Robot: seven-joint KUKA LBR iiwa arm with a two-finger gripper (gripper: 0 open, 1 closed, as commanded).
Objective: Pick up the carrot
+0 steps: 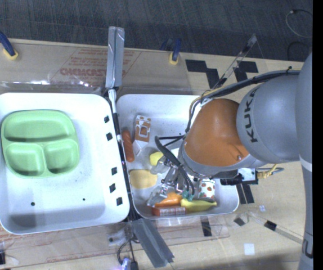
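Note:
The carrot (171,199), a small orange piece with a bit of green at its right end, lies near the front wall of the right bin (167,103). My gripper (170,189) is down in that bin, directly over the carrot and at or just above its upper side. The arm's orange band and grey wrist hang over the bin's right half and hide what is beneath. I cannot make out whether the carrot is gripped.
Crowded around the carrot are a brown-red bar (170,210), a yellow and green item (200,205) and a white red-dotted cup (207,189). Farther left lie a yellow disc (142,178), a lemon (156,159), a sausage (128,145) and a small box (143,127). The left bin (94,167) holds a green divided tray (39,141).

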